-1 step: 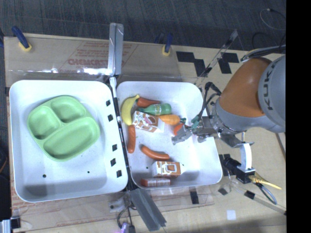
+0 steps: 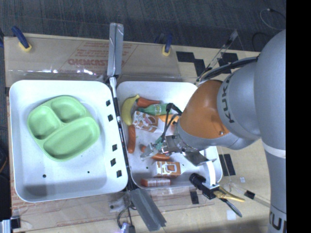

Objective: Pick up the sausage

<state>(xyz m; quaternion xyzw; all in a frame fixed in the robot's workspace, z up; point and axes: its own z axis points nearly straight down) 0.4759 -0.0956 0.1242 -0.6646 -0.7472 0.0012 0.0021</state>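
The sausage [image 2: 131, 139], a reddish-orange stick, lies lengthwise against the left wall of the right bin [image 2: 212, 155]. My gripper [image 2: 155, 149] hangs low in the middle of that bin, a short way right of the sausage and apart from it. Right under the gripper lies a small orange piece [image 2: 162, 157]. The arm's orange band and grey wrist cover the bin's right half.
Around the gripper lie a banana [image 2: 127, 108], a carrot [image 2: 147, 101], a green bottle [image 2: 158, 109], two small cartons [image 2: 146, 121] [image 2: 168, 168] and a dark red stick [image 2: 156, 182] at the front wall. The left bin [image 2: 29, 183] holds a green divided plate [image 2: 64, 126].
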